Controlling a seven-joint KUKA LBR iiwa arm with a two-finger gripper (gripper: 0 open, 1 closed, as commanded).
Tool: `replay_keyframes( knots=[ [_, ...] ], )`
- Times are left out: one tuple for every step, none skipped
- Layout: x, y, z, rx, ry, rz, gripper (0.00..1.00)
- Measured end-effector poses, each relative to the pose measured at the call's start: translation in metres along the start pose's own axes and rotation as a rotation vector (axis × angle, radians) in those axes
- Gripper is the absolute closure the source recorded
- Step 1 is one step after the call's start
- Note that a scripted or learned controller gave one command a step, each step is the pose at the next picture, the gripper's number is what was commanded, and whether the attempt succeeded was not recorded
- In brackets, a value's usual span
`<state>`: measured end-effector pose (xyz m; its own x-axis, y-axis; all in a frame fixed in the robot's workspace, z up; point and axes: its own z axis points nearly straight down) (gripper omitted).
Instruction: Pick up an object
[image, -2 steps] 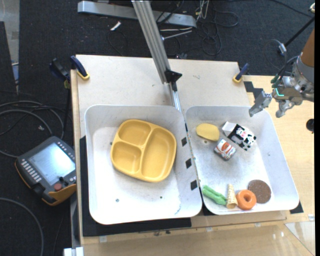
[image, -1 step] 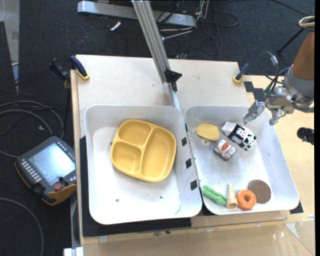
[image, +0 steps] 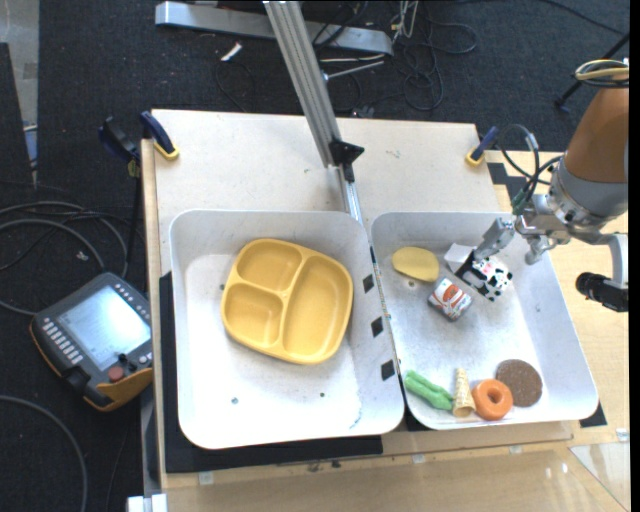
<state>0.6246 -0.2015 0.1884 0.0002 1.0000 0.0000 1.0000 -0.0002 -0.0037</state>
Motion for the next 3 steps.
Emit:
replay_keyframes(
  knots=[
    [-0.005,0.005,0.047,0.000,0.000,0.000,0.00],
    [-0.005,0.007,0.033,-0.006,-0.002,-0.001,1.00],
    [-0.005,0.003,-0.011,-0.009,-0.002,0.000,1.00]
  ],
)
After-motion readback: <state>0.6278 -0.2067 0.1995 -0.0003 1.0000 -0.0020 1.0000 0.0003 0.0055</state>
